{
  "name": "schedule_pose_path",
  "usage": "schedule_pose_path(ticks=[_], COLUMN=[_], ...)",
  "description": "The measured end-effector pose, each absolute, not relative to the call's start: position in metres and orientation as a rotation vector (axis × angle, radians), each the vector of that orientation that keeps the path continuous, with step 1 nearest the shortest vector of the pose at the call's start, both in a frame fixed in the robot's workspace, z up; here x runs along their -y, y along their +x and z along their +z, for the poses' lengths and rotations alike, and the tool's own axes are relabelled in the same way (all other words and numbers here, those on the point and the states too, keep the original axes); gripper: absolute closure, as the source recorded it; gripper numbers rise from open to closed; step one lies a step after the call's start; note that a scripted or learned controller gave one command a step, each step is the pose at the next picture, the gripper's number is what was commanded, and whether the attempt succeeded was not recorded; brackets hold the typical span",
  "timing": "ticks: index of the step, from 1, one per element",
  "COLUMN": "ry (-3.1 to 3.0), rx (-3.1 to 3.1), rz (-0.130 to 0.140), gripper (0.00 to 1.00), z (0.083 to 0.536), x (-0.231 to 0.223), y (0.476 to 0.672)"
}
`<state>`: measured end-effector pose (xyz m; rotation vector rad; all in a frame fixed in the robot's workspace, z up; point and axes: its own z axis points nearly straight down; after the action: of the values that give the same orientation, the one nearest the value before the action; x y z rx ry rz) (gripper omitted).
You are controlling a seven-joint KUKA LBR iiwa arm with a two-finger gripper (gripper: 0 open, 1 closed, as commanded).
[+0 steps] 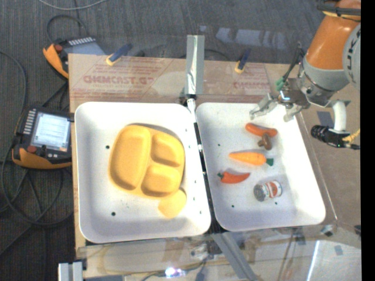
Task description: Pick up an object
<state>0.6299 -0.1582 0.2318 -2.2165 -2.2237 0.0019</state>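
The right bin [304, 204] holds an orange-red sausage [258, 129] with a small brown piece [267, 140] against it, a carrot [249, 157], a red chili pepper [234, 177] and a small can [268, 190] lying on its side. My gripper [274, 111] hangs over the far part of this bin, just behind the sausage. Its fingers are spread open with nothing between them. The grey arm with its orange band [328, 43] comes in from the upper right.
The left bin [94, 215] holds a yellow compartment tray [149, 160] and a yellow round piece [171, 204] at its near corner. A metal post [194, 63] stands behind the seam between the bins. A pendant [47, 136] lies on the floor at the left.
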Motion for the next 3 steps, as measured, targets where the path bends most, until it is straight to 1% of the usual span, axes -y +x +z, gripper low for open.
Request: schedule_pose_path(ticks=[1,2,3], ry=[-2.173,-2.156,-2.160], rx=[2.268,2.299,2.299], rz=[0.005,-0.007,-0.006], gripper=[0.00,0.00,1.00], z=[0.151,0.090,0.100], x=[0.197,0.170,0.172], y=[0.600,0.573,0.574])
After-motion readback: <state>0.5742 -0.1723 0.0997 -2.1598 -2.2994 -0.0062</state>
